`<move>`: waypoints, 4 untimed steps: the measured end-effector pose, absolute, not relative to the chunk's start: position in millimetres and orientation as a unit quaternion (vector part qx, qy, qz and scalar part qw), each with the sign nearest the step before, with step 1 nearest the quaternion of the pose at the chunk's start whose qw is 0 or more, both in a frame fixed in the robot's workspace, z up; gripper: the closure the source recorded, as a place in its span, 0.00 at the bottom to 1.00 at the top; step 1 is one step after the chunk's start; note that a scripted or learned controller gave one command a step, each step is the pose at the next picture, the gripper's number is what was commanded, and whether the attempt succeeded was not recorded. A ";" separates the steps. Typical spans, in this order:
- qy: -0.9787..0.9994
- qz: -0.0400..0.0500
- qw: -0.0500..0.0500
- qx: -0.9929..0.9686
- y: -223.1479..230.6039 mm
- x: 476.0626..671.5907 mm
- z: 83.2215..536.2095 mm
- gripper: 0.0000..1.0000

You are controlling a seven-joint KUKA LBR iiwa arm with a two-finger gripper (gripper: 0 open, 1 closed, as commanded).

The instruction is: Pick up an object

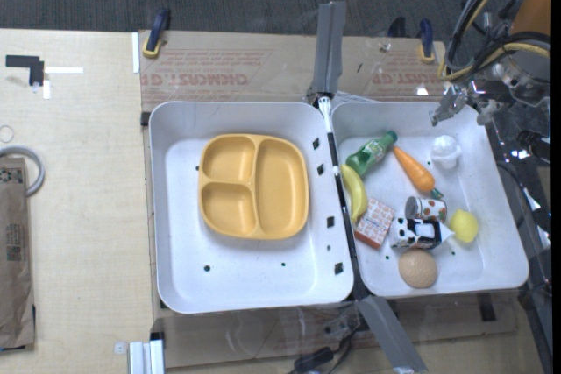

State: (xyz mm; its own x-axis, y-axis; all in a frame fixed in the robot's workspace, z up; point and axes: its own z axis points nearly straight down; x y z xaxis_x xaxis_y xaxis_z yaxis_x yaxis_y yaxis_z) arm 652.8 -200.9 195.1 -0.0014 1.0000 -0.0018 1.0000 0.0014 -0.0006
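Note:
The right bin holds several small objects: a green bottle, a banana, a carrot, a white cup, a red-and-white box, a small can, a black-and-white cow toy, a yellow lemon and a brown ball. My gripper hangs at the bin's far right corner, above and just beyond the white cup, with cables trailing behind it. Nothing shows in its grasp.
A yellow divided plate lies in the left bin. A grey divider post rises between the bins at the back. Brown cardboard lines the far edge, held by blue clamps.

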 end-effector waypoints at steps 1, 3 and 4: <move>0.727 -0.001 0.000 0.686 -166.6 608.6 91.8 0.00; 0.734 -0.001 0.000 0.679 -71.2 561.0 195.7 0.00; 0.735 -0.001 0.000 0.678 -99.0 556.4 91.5 0.00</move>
State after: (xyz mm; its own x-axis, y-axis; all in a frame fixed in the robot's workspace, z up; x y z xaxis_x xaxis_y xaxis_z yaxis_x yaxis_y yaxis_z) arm 556.4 -99.0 91.5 -0.0803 0.9968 -0.0017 0.9968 0.0803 -0.0013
